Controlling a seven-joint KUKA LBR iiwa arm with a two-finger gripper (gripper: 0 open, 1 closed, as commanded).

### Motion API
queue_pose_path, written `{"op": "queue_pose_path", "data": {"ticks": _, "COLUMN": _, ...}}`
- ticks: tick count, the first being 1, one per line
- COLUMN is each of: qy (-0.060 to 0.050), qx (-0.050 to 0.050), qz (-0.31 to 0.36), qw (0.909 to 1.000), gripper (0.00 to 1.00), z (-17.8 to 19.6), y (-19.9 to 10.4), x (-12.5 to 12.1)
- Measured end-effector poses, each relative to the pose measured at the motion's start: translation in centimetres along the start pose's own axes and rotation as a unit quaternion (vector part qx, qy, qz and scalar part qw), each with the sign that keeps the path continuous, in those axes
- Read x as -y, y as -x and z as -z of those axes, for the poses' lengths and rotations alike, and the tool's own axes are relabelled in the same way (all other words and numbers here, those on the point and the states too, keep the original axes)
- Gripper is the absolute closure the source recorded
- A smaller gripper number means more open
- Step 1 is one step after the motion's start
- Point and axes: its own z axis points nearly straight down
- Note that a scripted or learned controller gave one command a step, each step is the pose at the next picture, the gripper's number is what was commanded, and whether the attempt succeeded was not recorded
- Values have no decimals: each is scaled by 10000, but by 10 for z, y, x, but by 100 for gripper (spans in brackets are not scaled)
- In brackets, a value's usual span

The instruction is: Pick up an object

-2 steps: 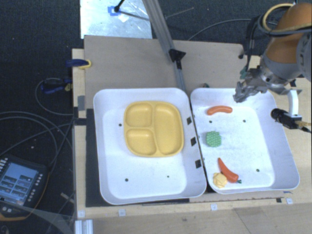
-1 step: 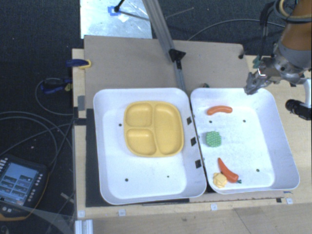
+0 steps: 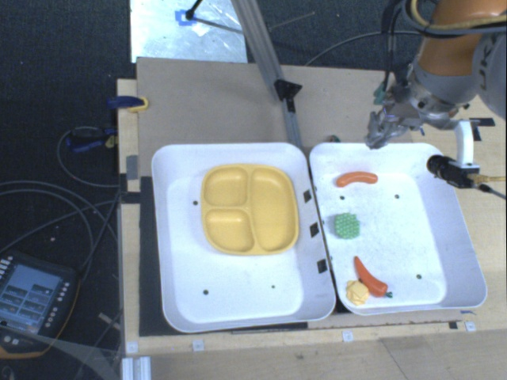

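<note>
Camera view: the grey two-finger gripper [image 3: 383,133] is hovering over the far rim of the right shallow white bin [image 3: 444,236]; whether it is gaping or closed cannot be told, and nothing is showing in its grasp. The orange sausage-shaped toy [image 3: 356,179] is lying just beneath, nearest. Judged best: descending centred across its short axis.

I see open floor across the right bin's [image 3: 444,236] right half — sausage [image 3: 356,179], green ball [image 3: 346,226] and carrot [image 3: 370,276] crowd its left.
</note>
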Motion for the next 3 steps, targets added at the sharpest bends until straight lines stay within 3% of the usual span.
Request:
{"op": "queue_pose_path", "data": {"ticks": 2, "qy": -3, "qx": -6, "qz": 3, "qw": 10000, "gripper": 100, "z": -9, "y": -106, "x": -12}}
{"op": "queue_pose_path", "data": {"ticks": 3, "qy": -19, "qx": -3, "qz": 0, "qw": 10000, "gripper": 100, "z": -15, "y": -163, "x": -2}}
